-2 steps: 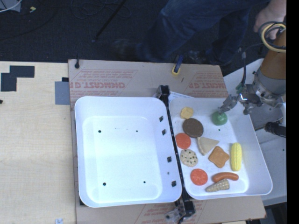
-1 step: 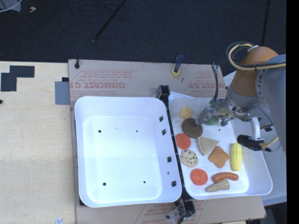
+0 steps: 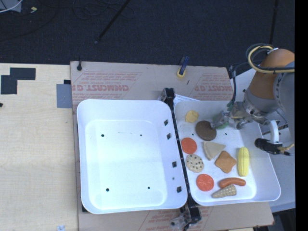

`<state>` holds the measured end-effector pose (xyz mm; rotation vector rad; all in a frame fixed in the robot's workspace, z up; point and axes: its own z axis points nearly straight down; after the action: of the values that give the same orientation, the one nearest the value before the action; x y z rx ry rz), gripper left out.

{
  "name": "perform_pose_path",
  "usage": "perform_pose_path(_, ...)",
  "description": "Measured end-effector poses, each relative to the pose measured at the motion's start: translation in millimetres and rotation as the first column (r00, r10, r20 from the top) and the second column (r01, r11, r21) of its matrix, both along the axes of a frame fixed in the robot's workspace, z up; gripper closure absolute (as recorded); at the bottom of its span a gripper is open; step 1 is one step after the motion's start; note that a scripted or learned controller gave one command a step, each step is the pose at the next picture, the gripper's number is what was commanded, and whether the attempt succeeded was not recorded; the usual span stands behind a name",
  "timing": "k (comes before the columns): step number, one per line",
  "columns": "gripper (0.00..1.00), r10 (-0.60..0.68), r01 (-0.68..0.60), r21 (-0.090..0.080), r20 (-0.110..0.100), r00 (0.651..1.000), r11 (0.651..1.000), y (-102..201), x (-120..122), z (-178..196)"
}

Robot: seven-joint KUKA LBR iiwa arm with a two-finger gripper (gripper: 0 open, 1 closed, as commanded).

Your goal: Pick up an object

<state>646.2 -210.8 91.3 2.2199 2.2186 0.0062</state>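
My hand (image 3: 225,121) low at right bin's (image 3: 267,184) top edge, just beside brown disc (image 3: 206,130). Cannot tell whether it is apart or together. Nothing lifted: food pieces all lie in right bin, left bin (image 3: 91,129) bare. Grasp and lift left.

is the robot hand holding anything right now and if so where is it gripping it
It cannot be told. The hand sits low in the right bin, beside the brown round piece, but nothing is clearly seen between its fingers.
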Motion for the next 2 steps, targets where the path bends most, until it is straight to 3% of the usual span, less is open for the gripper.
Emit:
perform_pose_path(1,0.00,0.003,-0.003,0.000,0.000,1.000,1.000,-0.4,0.5,0.4)
perform_pose_path(2,0.00,-0.002,0.002,-0.005,0.008,1.000,1.000,-4.5,-17.6,138.4)
